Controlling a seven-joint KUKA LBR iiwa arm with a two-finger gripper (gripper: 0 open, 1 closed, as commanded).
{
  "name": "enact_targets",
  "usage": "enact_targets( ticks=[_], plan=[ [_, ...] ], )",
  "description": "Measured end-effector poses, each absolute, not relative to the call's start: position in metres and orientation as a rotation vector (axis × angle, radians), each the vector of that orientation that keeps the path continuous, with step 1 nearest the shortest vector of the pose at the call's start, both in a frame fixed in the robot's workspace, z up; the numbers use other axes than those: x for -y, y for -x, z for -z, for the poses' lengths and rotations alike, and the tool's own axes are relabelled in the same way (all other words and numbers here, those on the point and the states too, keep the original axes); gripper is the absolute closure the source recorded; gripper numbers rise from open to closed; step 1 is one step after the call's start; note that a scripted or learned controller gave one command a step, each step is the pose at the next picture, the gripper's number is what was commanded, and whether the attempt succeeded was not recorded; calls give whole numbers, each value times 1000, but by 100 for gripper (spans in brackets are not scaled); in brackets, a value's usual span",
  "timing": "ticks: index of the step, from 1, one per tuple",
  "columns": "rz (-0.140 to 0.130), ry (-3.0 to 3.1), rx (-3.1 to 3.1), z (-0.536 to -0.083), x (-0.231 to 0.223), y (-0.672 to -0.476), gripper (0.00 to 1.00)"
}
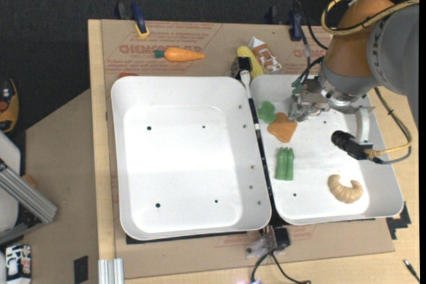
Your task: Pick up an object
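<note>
grey arm with orange band [359, 43] reaches in from the right, over the upper part of the right shallow white bin [386, 199]; gripper [303, 105] sits low near that bin's upper left, close to the shared rim between bins; cannot tell whether it is released or clenched, and nothing is seen grasped.

right bin holds: orange wedge-shaped toy [283, 128] just beside the gripper, on its lower left; light green leafy toy [266, 110] against the left wall; dark green ridged toy [285, 163] below the wedge; tan croissant toy [345, 188] near the lower right corner, well apart from the rest; open floor lies mid-bin and along the bottom edge.

left shallow white bin [133, 209] shows bare floor.

on the cardboard bench top [100, 143] above the bins: orange carrot toy [178, 54]; yellow banana toy [247, 58] near the bins' junction.
</note>
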State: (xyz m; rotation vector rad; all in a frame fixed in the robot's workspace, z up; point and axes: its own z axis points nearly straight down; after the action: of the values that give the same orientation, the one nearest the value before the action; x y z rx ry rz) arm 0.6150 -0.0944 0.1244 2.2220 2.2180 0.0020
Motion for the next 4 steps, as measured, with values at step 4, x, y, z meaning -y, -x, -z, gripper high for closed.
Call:
enact_targets(
  ticks=[4],
  plan=[
    [4, -2221, -2227, -144, -173, -655, 100]
  ],
)
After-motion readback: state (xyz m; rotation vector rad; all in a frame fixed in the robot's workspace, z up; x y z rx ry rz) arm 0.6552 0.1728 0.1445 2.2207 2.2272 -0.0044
